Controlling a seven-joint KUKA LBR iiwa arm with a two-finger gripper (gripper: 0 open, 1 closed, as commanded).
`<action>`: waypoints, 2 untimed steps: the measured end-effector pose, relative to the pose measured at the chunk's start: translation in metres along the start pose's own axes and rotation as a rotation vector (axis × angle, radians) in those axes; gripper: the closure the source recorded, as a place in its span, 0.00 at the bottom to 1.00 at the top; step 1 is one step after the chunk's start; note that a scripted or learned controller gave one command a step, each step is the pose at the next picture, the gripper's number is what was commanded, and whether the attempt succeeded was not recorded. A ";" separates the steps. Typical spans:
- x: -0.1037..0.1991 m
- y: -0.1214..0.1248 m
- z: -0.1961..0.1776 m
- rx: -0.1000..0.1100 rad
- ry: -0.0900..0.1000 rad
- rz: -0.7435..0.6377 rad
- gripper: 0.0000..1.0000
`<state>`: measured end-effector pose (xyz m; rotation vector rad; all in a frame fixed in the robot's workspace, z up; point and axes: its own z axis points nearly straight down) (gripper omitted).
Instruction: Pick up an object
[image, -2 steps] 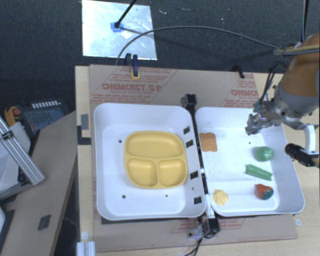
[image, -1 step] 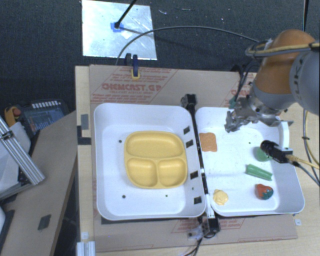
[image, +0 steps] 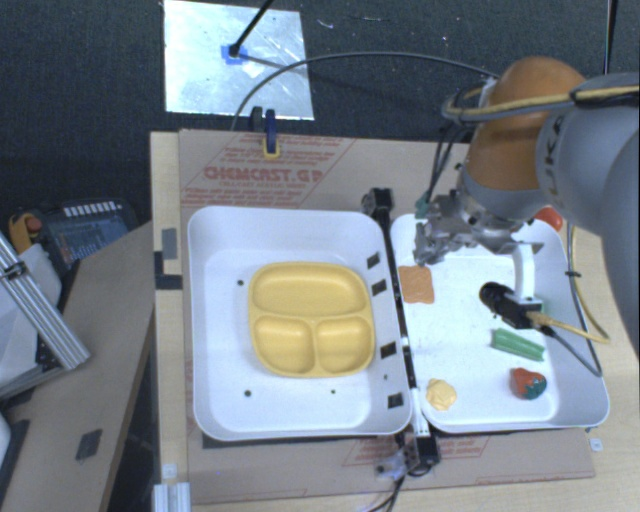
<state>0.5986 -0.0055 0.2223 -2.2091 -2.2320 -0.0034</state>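
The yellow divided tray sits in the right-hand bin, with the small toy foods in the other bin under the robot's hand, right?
Not quite. The camera view shows the yellow divided tray in the left bin, not the right one. The rest holds: the small toy foods, such as the orange piece and green piece, lie in the other bin, where the hand is.

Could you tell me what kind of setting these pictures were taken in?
Probably a robotics lab bench set up for grasping trials: two shallow white plastic bins side by side on a cardboard sheet, a grey arm's gripper over toy food such as the flat orange slice, and loose cables behind.
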 end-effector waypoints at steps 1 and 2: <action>0.049 0.014 -0.011 -0.003 0.000 0.000 1.00; 0.103 0.023 -0.016 -0.003 0.000 0.000 1.00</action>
